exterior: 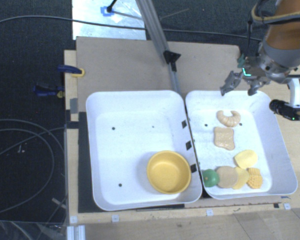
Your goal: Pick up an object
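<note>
Gripper (241,84) hangs with fingers spread, holding nothing, over the far edge of the right bin (277,134); a croissant (228,117) lies just nearer, a yellow bowl (169,171) in the left bin (105,134).

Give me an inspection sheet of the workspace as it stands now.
Surface: bench bearing left bin and right bin side by side.
Job's things: croissant piece, flat tan piece, yellow chip, green piece, round tan piece, waffle piece, all in the right bin.
Clutter: yellow bowl in the left bin.
Grippers: claw open, above the right bin's far edge, holding nothing.
Cables: black cables on the floor.
Surroundings: clamps, metal pole.
</note>
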Available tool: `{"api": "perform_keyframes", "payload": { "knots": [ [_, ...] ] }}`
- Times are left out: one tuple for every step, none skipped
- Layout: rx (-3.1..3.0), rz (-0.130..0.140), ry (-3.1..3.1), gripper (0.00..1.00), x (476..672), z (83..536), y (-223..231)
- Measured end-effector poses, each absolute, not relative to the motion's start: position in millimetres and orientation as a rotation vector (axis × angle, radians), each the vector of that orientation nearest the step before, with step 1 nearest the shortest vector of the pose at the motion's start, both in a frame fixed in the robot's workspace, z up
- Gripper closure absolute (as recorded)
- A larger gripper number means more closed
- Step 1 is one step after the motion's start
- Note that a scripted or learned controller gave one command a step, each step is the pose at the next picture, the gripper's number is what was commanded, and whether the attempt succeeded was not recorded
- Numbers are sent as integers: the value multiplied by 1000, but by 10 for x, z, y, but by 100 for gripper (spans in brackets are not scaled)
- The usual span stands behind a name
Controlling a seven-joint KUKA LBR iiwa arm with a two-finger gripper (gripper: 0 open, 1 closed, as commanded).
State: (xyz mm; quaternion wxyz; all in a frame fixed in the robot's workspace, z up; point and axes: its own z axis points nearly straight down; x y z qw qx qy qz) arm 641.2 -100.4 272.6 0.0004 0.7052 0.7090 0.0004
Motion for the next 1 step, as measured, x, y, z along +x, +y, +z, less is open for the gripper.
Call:
{"api": "perform_keyframes", "payload": {
  "knots": [
    [2214, 2, 2226, 0, 6414, 2731, -1004]
  ]
}}
